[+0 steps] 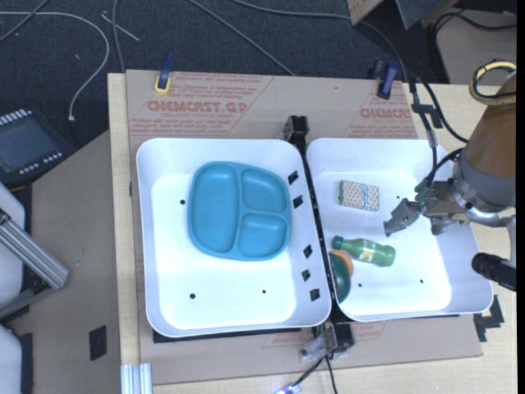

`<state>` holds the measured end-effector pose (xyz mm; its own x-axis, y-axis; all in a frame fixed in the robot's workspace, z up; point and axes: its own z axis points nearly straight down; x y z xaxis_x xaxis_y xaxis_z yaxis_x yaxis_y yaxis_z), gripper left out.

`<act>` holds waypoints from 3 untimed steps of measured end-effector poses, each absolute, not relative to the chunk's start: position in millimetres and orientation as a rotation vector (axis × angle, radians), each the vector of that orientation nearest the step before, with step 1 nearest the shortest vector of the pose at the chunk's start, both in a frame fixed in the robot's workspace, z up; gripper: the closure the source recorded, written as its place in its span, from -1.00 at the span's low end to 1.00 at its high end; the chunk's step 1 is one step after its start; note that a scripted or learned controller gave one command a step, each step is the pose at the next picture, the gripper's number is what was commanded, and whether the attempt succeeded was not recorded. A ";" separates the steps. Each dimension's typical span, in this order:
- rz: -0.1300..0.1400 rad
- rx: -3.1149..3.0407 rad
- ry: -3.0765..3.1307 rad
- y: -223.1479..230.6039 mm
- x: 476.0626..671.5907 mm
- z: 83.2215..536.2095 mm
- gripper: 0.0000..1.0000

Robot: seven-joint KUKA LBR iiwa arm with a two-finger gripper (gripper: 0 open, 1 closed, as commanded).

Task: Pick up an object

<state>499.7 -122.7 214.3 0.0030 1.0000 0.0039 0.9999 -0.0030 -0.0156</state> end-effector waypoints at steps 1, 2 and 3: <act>0.000 -2.219 -2.220 -122.3 502.7 221.0 -1.00; 0.003 -2.217 -2.217 -117.0 502.3 177.9 -1.00; 0.005 -2.215 -2.216 -112.0 505.7 116.3 -1.00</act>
